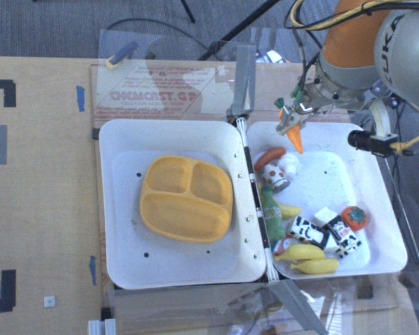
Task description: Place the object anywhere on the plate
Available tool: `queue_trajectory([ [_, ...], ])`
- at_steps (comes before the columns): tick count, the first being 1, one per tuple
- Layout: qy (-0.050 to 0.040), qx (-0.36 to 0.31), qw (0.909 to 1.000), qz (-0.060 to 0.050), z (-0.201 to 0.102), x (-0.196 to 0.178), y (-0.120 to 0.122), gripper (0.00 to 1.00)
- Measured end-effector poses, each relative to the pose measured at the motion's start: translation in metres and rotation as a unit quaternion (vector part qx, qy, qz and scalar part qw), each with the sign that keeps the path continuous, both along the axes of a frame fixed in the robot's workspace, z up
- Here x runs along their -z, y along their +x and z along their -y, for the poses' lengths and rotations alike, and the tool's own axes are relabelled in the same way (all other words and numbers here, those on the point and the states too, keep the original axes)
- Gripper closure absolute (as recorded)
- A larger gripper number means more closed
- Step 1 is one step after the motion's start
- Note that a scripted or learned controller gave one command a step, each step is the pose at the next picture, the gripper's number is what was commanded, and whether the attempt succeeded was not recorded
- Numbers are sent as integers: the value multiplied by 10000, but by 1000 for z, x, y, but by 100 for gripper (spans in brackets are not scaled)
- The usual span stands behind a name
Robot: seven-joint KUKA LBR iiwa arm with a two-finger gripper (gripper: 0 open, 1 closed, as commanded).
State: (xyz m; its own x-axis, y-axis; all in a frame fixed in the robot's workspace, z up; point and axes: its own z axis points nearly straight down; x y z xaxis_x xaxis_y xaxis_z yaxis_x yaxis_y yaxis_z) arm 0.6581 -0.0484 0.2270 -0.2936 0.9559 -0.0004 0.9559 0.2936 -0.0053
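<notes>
Upper right of the frame: grey arm with orange band (pixel 366 9) reaches in, two-finger gripper (pixel 291 121) sits over the top-left corner of the right shallow white bin (pixel 387 215). Small orange carrot-shaped toy (pixel 294 137) hangs point-down from the fingertips, green top up between them, so the fingers look closed on it; view is small there, so contact is probable rather than certain. Carrot is lifted above the bin floor, near the divider between bins.

Centre-left: yellow three-compartment plastic plate (pixel 186 198) lies flat in the left shallow white bin (pixel 119 187), nothing on it. Carrot is well apart from the plate, up and right of it.

Right bin, left and bottom side: red-and-white toy (pixel 274 166), green bottle-like piece (pixel 269 216) along the left wall, yellow bananas (pixel 307 258) at the bottom, black-and-white cow-patterned block (pixel 309 232), red tomato-like toy (pixel 354 217) to the right.

Upper centre: clear plastic sheet with red lettering (pixel 153 95) lies behind the bins.
</notes>
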Motion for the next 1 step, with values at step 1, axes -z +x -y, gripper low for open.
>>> queue_trajectory([
  [1, 2, 1005, 9949, -35, -65, 48, 7, 100],
])
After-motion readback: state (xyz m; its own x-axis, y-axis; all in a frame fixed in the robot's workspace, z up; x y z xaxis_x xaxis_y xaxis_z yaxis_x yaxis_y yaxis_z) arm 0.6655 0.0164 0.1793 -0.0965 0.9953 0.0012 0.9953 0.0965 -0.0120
